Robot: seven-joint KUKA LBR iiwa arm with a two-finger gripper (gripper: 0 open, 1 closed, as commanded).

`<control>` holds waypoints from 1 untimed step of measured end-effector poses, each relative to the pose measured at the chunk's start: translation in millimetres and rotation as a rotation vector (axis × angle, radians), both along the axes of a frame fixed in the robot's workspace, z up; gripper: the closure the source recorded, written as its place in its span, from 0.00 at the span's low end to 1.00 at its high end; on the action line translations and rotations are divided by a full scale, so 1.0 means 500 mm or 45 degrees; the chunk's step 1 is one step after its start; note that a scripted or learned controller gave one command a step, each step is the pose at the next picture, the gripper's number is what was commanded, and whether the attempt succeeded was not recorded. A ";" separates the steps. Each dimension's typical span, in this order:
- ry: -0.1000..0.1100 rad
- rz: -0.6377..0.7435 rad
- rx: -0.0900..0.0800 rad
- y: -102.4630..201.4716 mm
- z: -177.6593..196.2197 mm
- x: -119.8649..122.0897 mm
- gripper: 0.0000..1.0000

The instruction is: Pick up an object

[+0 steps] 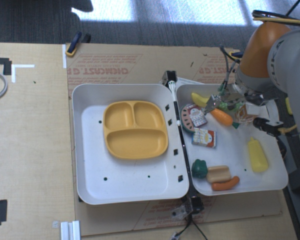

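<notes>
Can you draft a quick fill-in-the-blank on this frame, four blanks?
1. The yellow divided plate lies in the ____ bin.
2. The plate has ____ compartments.
3. The gripper hangs over the ____ bin.
4. The hot dog lies beside a ____ toy vegetable.

Missing words: left; three; right; green

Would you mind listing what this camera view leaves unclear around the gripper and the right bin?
- Gripper: the finger state is lost in clutter by the carrot.
- Packet behind the carrot: partly covered by the arm, print unreadable.
- Small card: picture too small to identify.
- Arm's upper part: cut off by the right edge.
</notes>
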State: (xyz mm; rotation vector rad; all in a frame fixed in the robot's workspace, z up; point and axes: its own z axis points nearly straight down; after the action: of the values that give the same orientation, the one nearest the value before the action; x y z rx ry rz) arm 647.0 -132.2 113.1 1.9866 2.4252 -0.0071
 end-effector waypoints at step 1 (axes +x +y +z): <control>-0.003 0.002 -0.002 -0.001 0.020 0.001 1.00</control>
State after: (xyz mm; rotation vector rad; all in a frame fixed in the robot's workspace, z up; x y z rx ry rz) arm 647.6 -132.4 123.1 1.9826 2.4244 -0.0063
